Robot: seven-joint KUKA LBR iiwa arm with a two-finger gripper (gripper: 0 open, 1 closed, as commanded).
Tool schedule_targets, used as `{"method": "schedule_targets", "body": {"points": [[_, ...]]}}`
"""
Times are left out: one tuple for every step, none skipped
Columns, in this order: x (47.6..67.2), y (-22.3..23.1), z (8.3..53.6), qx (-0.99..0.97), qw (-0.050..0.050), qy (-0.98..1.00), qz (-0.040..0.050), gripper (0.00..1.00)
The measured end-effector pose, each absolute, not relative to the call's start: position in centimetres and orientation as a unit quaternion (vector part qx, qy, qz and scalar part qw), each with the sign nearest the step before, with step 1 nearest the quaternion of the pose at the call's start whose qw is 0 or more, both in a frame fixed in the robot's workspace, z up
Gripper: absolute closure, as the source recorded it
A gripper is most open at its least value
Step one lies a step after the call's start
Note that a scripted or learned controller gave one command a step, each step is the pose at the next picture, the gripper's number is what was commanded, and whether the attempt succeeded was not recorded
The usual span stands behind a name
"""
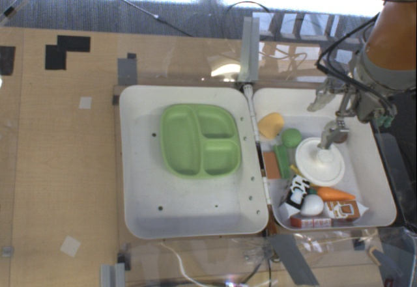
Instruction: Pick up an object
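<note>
The right bin (pixel 384 181) holds several small objects. Among them are a yellow lemon-like piece (pixel 271 125), a green ball (pixel 291 138), a green stick (pixel 283 161) and a round white dish (pixel 320 163). Nearer the front lie an orange carrot (pixel 335 194), a black-and-white piece (pixel 298 192), a white egg (pixel 313 205) and a red-and-white box (pixel 327 218). My gripper (pixel 328 116) hangs over the bin's far part, just above the white dish. It is open, with nothing between its fingers. The lower fingertip (pixel 331 137) is right at the dish's far edge.
A green divided plate (pixel 200 139) lies in the left bin (pixel 140 201). A grey post (pixel 248 51) stands at the far end of the wall between the bins. Black cables (pixel 339 51) trail from the arm at the upper right.
</note>
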State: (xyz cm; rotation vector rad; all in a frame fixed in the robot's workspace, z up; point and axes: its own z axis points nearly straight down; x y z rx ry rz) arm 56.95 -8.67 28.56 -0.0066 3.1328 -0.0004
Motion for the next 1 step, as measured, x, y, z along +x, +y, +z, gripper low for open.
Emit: {"method": "schedule_targets", "body": {"points": [[59.1, -4.86, 18.16, -0.022, -0.001, 1.0, 0.0014, 0.0]]}}
